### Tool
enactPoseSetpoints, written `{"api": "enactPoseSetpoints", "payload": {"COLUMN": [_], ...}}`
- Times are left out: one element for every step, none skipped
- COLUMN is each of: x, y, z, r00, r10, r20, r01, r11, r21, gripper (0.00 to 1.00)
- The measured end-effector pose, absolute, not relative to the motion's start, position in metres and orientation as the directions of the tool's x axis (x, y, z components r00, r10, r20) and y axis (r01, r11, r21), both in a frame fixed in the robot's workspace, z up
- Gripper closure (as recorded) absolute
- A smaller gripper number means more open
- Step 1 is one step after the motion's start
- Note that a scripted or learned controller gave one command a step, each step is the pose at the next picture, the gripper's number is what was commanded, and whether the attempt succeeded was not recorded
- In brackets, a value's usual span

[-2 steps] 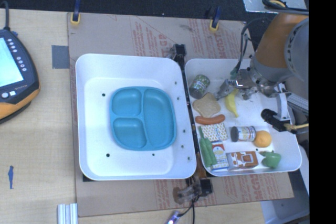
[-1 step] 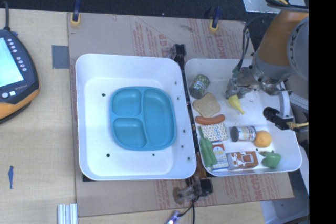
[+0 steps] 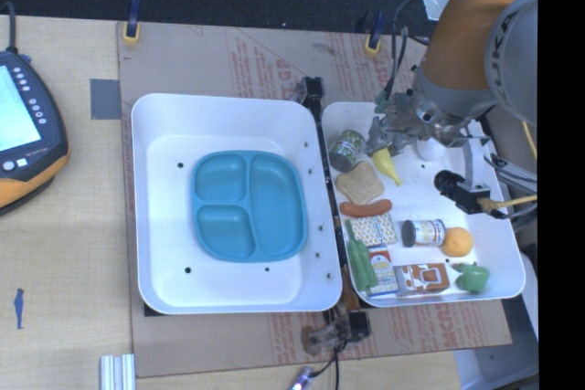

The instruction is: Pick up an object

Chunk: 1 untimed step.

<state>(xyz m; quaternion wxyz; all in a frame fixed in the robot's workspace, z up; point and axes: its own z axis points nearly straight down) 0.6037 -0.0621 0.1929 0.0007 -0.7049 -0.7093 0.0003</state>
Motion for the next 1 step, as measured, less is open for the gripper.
{"api": "enactPoseSetpoints", "payload": {"x": [0.5694], "y": [0.002], "z": [0.2274], "r00": [-0.007], "r10": [1.0], "r20": [-0.001], "r01": [1.0], "r11": [0.007], "r21": [-0.005], "gripper": [1.0]}}
